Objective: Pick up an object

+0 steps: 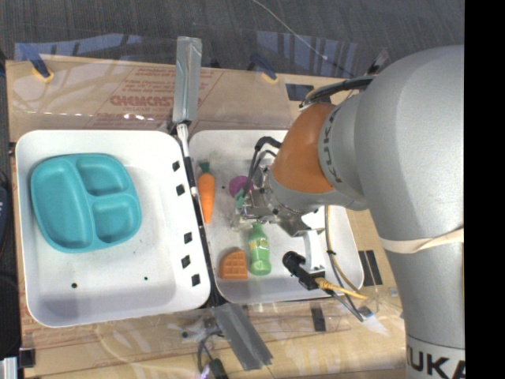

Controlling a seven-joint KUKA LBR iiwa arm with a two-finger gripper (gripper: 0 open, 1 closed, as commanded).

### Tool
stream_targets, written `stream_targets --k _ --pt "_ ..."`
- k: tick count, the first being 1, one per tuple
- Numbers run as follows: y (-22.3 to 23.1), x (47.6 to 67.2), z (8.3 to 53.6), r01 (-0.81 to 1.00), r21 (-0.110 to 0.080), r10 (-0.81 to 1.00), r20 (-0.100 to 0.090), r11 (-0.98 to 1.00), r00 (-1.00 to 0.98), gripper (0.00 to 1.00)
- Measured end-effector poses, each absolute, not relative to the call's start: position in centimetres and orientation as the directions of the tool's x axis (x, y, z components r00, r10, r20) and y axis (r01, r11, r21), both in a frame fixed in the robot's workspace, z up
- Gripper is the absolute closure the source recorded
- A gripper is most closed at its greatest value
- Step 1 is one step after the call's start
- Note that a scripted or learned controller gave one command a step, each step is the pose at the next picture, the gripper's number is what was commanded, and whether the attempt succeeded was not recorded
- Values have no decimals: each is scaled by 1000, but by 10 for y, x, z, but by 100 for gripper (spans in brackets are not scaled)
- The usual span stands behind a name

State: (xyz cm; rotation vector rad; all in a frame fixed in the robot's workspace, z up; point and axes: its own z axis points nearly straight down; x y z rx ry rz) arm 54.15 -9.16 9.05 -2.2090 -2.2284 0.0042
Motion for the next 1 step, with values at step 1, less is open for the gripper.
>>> stream_targets --k 1 --pt "-91 541 100 1000 -7 1000 1 13 -13 100"
